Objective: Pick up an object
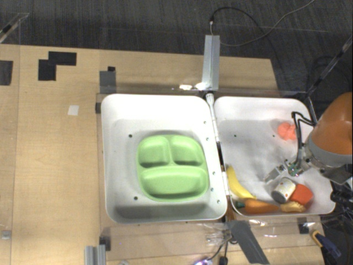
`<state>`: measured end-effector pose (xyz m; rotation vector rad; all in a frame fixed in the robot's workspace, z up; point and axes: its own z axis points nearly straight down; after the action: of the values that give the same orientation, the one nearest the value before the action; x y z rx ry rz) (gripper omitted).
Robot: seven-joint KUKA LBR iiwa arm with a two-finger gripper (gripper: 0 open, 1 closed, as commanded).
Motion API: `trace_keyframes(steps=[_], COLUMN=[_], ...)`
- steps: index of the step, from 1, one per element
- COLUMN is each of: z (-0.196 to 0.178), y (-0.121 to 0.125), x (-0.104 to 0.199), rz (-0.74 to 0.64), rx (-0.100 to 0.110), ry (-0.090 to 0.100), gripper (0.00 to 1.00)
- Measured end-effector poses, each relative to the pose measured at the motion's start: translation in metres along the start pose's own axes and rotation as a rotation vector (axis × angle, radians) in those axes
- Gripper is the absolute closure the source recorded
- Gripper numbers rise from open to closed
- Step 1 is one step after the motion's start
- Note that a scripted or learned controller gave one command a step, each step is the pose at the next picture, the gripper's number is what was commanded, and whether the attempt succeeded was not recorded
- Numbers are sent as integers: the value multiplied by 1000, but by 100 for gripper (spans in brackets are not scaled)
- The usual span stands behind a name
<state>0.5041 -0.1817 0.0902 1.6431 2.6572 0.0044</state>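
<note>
My gripper hangs low in the right bin, reaching in from the grey arm with the orange band at the right edge. Just below it lies a white-grey cylinder, with a red-orange object touching its right side. A yellow banana and an orange carrot lie along the bin's front wall. A pink object rests near the back right, partly behind the arm's cable. Nothing shows held in the gripper.
The left bin holds a green divided plate in its middle. A grey post stands behind the wall between the bins. Black cables run over the dark floor behind the bench.
</note>
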Motion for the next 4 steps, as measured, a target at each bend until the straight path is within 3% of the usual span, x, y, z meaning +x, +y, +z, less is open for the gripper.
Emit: trace_keyframes(steps=[1, 2, 3, 4], z=[1, -21, 3, 6], y=[-9, 58, 56, 126], x=[14, -55, -49, -78], rz=[379, 306, 493, 529], rx=[4, 7, 6, 9], ry=[3, 7, 6, 7], gripper=[0, 0, 0, 0])
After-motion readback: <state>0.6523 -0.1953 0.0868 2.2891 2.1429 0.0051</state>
